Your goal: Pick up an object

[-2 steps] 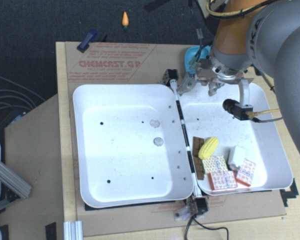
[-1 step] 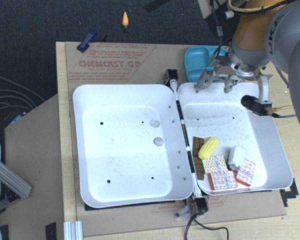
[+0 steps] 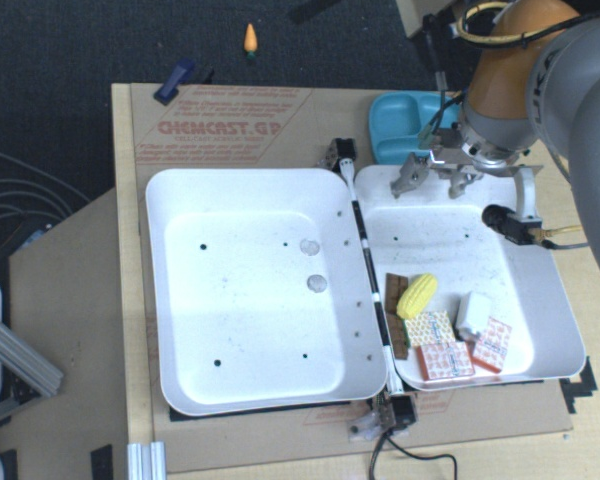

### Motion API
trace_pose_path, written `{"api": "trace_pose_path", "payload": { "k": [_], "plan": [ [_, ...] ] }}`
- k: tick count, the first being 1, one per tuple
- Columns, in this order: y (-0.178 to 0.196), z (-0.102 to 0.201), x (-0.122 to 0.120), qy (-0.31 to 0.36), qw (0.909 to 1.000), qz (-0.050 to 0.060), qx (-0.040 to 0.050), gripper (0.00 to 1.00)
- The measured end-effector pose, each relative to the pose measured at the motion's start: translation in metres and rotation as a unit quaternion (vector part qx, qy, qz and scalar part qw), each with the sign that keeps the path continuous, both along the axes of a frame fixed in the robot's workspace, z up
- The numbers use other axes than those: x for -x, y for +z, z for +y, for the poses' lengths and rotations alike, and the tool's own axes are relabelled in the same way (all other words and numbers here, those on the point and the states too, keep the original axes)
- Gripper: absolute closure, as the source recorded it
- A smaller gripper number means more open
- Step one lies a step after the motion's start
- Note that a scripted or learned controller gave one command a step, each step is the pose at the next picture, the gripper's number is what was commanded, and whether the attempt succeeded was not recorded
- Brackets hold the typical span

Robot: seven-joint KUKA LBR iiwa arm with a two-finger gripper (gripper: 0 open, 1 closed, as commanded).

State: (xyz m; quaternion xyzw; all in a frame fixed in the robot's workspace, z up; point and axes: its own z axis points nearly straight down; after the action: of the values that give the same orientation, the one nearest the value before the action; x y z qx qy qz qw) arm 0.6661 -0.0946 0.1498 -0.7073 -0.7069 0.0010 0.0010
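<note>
Several objects cluster at right bin's (image 3: 540, 298) near edge; gripper (image 3: 436, 176) spread open, holding nothing, at far edge. Target yellow corn (image 3: 417, 295), descend centered.

Yellow corn toy (image 3: 417, 295), boxes (image 3: 443, 348) clustered, right bin near edge.

Arm (image 3: 580, 78): thick, smooth grey casing, rounded.
Band (image 3: 510, 73): glossy orange, bulbous, above the wrist.
Cables (image 3: 485, 18): thin yellow and dark loops over the band.
Gripper (image 3: 438, 175): grey metal, two short fingers.
Side attachment (image 3: 510, 223): small black cylinder.
</note>
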Motion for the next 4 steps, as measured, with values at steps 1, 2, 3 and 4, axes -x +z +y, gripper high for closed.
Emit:
{"api": "trace_pose_path", "payload": {
  "k": [1, 2, 3, 4],
  "plan": [
    [0.011, 0.000, -0.001, 0.000, 1.0000, -0.001, 0.0003, 1.00],
    [0.011, 0.000, -0.001, 0.000, 1.0000, -0.001, 0.0004, 0.00],
    [-0.053, 0.000, 0.000, 0.000, 1.0000, 0.000, -0.0004, 0.00],
    [-0.020, 0.001, -0.001, 0.000, 1.0000, -0.003, 0.0002, 0.00]
  ]
}}
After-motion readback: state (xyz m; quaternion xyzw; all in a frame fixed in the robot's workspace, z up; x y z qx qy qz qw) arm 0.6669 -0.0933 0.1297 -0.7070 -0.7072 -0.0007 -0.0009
